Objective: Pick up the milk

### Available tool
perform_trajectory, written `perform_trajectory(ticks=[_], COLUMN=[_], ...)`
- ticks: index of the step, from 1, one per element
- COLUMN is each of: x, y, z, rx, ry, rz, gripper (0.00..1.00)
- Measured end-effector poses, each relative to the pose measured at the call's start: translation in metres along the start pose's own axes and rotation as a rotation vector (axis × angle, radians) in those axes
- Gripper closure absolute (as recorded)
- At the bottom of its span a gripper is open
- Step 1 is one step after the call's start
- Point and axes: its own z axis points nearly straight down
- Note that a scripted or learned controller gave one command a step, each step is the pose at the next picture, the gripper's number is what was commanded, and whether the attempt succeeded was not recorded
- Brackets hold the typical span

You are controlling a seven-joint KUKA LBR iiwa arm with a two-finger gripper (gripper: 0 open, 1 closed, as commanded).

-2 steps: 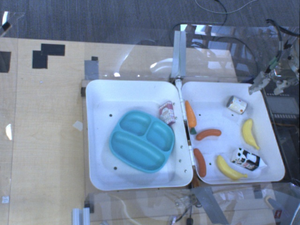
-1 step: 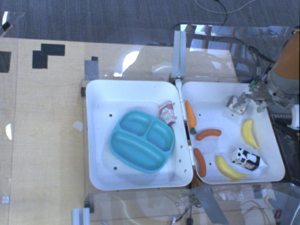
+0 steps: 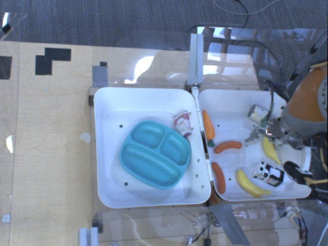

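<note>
The small white milk carton with black cow patches (image 3: 268, 174) lies flat near the front right corner of the right white bin (image 3: 230, 97), between two yellow bananas (image 3: 251, 184) and apart from the gripper (image 3: 266, 129), which hangs further back. I'd say the arm should come forward, centre over the carton and close across its narrow sides, clear of the bananas. The grey wrist hides the fingertips, so their state I cannot tell

Divided plate (image 3: 155, 154) in the left bin (image 3: 107, 188); milk (image 3: 269, 173) in the right bin (image 3: 230, 99), between two bananas (image 3: 251, 184).
</note>
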Motion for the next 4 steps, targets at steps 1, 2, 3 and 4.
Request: perform_trajectory(ticks=[1, 2, 3, 4], x=[0.002, -0.026, -0.005, -0.019], y=[-0.026, -0.061, -0.065, -0.063], z=[-0.001, -0.002, -0.002, -0.001], rx=[-0.005, -0.006, -0.007, -0.004], ry=[-0.001, -0.002, -0.004, 0.0], rz=[-0.153, -0.252, -0.249, -0.253], gripper=[0.0, 0.0, 0.0, 0.0])
